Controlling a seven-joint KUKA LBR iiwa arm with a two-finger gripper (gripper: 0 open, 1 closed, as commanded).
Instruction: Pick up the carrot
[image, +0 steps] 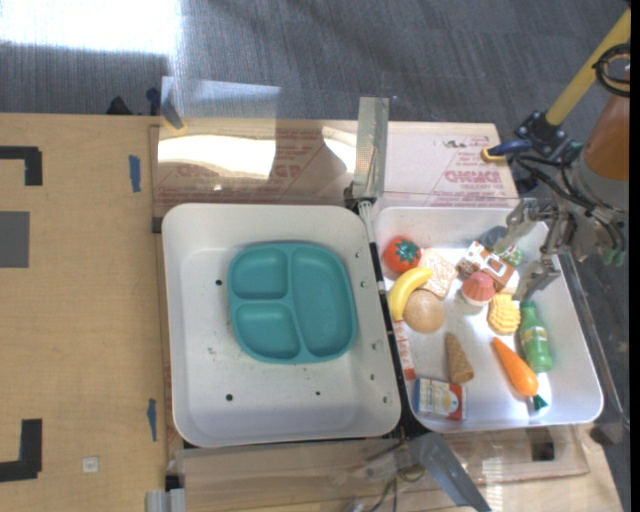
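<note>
On the worktop (80, 300), two white bins sit side by side. The carrot (517, 369) lies near the right bin's (585, 395) front right corner, just beside a green bottle (535, 341). Above them the end effector (535, 255) hovers with fingers apart, holding nothing.

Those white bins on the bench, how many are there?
2. The left bin holds a teal divided plate. The right bin holds the toy food, including the carrot near its front right corner, with the gripper above its far side.
</note>
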